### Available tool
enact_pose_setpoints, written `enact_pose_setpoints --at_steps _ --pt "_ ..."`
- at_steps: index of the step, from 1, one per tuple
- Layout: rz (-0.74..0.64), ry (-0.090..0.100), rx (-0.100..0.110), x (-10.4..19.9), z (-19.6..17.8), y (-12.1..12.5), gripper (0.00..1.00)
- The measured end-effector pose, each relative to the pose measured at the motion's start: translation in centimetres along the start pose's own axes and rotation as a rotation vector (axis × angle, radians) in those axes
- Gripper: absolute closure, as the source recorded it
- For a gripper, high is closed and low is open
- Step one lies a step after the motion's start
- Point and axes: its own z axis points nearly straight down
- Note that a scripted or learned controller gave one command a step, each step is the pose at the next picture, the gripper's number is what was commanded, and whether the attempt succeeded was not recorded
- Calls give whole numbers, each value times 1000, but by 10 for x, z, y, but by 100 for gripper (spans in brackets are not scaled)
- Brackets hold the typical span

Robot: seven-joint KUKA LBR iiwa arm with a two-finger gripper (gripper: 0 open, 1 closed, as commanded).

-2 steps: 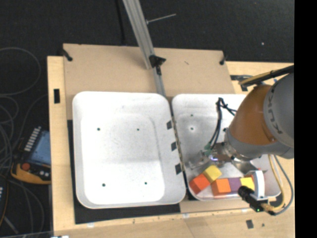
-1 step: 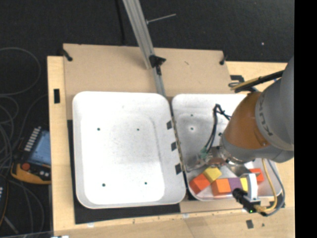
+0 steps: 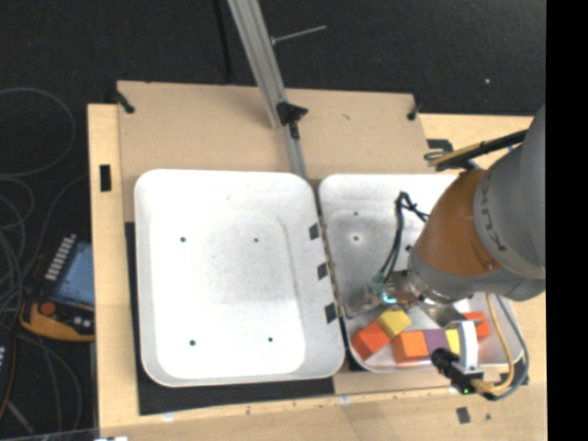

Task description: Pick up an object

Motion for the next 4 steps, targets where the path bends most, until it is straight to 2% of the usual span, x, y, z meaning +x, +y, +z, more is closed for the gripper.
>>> enact_pose_setpoints --at_steps 3,4 --pt "-3 -1 -1 6 0 5 0" --pt "-1 -3 -4 -30 -50 4 0"
